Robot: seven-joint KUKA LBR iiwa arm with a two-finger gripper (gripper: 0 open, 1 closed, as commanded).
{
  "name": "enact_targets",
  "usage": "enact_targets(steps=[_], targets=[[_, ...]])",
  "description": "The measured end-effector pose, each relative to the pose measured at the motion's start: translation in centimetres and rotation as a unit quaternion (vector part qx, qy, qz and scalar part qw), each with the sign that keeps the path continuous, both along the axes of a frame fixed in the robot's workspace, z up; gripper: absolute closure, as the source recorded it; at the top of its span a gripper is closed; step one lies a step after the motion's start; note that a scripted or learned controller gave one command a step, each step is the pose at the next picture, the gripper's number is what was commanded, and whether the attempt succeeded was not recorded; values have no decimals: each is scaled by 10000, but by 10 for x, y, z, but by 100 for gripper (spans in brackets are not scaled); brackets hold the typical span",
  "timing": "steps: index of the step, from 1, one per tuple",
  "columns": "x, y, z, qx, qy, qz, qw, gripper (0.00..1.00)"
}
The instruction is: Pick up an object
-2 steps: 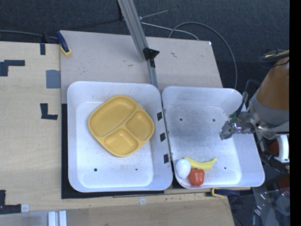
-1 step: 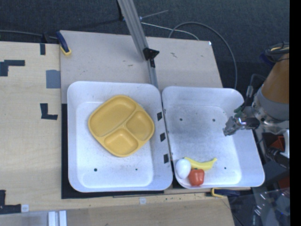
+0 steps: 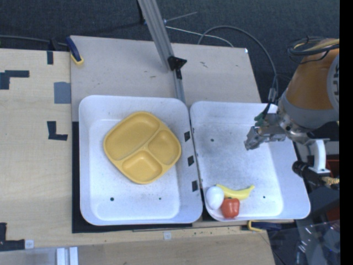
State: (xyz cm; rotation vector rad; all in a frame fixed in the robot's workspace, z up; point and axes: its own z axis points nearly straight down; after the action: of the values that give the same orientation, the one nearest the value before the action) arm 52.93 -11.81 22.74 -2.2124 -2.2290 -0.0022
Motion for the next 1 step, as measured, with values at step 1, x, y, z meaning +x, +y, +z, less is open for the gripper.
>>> enact_targets(steps=[1], targets=[[28,54,8,2,-1,4,10000,100]])
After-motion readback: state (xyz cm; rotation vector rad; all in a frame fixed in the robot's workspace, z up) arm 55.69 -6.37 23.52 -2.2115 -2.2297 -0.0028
